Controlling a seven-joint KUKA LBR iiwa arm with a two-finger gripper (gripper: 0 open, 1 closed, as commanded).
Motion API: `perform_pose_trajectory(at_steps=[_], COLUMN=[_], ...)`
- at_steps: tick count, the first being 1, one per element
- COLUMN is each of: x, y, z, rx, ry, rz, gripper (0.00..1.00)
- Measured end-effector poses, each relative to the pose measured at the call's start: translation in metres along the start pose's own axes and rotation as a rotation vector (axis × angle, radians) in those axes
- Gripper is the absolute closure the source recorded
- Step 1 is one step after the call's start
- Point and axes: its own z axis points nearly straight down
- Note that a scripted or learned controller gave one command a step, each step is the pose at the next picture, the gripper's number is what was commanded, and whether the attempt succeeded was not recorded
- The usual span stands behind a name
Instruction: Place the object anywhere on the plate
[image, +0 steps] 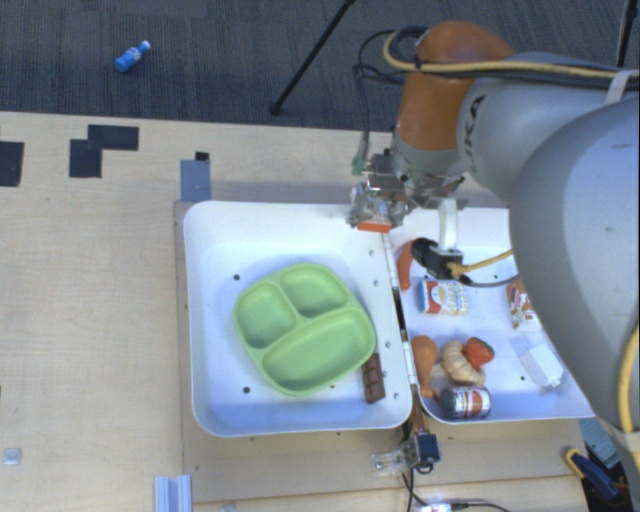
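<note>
A grey arm (520, 130) reaches in from the right and hangs its hand (378, 210) over the far edge of the two white bins, about where the left bin (205, 300) meets the right bin (500, 405). Something small and orange-red (374, 227) sits at the fingertips, poss. a picked item, but the view is too cluttered w/ cables and brackets to be sure; whether the hand is apart, together or clamped cannot be told from here.

The green plate (305, 325), three compartments, lies near the middle of the left bin, tilted in plan, w/ a brown bar (373, 381) just beside its near-right edge. The candidate objects lie in the right bin: a carrot-like piece (403, 266), a small packet (442, 297), a shell-like lump (461, 361), a can (465, 403) and others, all apart from the plate.

To do this step well, the hand should travel left and toward the camera until it stands over the plate's large compartment, the widest target, then come down low before letting go so the item does not bounce out over the rim. Keep clear of the divider between the bins on the way. If nothing is in fact held, a fresh pick from the right bin comes first.
</note>
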Motion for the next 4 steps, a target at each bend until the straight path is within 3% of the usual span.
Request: perform_pose_trajectory(at_steps=[1, 2, 3, 4], x=[-0.017, 0.022, 0.059, 0.059], y=[-0.048, -0.073, -0.085, -0.085], z=[0.000, 0.000, 0.025, 0.025], rx=[0.001, 0.002, 0.002, 0.002], ry=[-0.002, -0.001, -0.001, -0.001], rz=[0.004, 0.002, 0.002, 0.003], gripper=[1.00, 1.00, 1.00, 0.00])
